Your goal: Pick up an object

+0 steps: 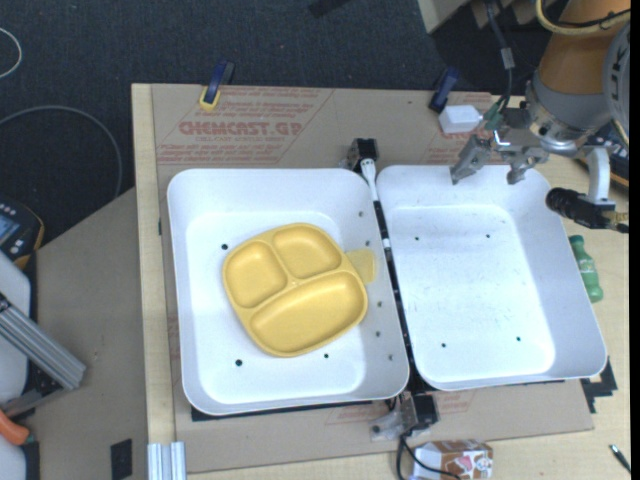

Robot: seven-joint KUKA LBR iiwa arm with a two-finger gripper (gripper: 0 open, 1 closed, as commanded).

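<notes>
Yellow plastic marks the one thing for me to pick up: a divided plate (294, 290) with three compartments, two small ones toward the far side and one long one toward the near side. It lies flat on the floor of the left bin (195, 208), roughly at the middle, turned at a slant to the bin's walls, with its right edge close to the bin's right wall. A small pale yellow piece (362, 264) sits just beside that right edge, by the wall; I cannot tell what it is. The right bin (480, 288) lies alongside, its left wall touching the left bin's right wall along a dark seam. Both bins rest on a brown cardboard sheet (250, 123) with red print that covers the tabletop. My gripper (492, 164) hangs over the far edge of the right bin, toward its far right corner, well apart from the plate. Its two fingers are spread, with a clear gap between the tips and nothing in that gap. Above the gripper my grey wrist rises into the orange band (580, 63) at the far right corner of the view. A small white block (459, 119) lies on the cardboard just beyond the right bin's far edge, near my gripper. A green object (586, 266) lies outside the right bin's right wall.
</notes>
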